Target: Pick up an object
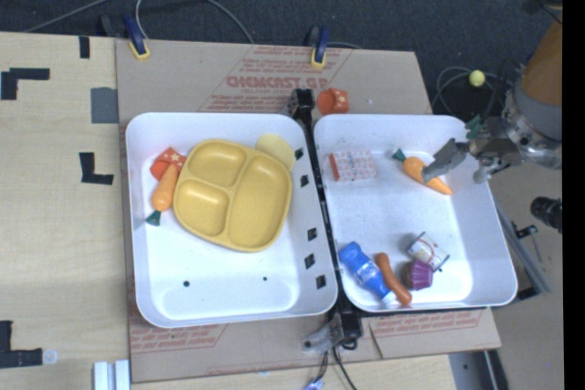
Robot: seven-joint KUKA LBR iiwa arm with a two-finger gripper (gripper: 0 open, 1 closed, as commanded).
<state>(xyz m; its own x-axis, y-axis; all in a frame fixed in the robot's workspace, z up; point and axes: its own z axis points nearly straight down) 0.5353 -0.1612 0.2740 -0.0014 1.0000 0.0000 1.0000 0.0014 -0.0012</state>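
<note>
Two white bins side by side on brown cardboard. Left bin (160, 288): one yellow divided plate (233, 195) at centre; at its 9 o'clock one carrot (164, 192) and one red piece (167, 162); at its 1 o'clock one pale yellow round thing (274, 147).

Right bin (475, 279): one small red-and-white packet (352, 165) at 10 o'clock; one toy carrot (426, 174) at 2 o'clock; at 6 o'clock one blue bottle (363, 269), one orange sausage-like piece (391, 279), one purple object (420, 273), one small wrapped item (427, 248).

Gripper (462, 162) at right bin's 2 o'clock edge, jaws apart, one finger (443, 158) just beside the toy carrot, gripping nothing.
</note>
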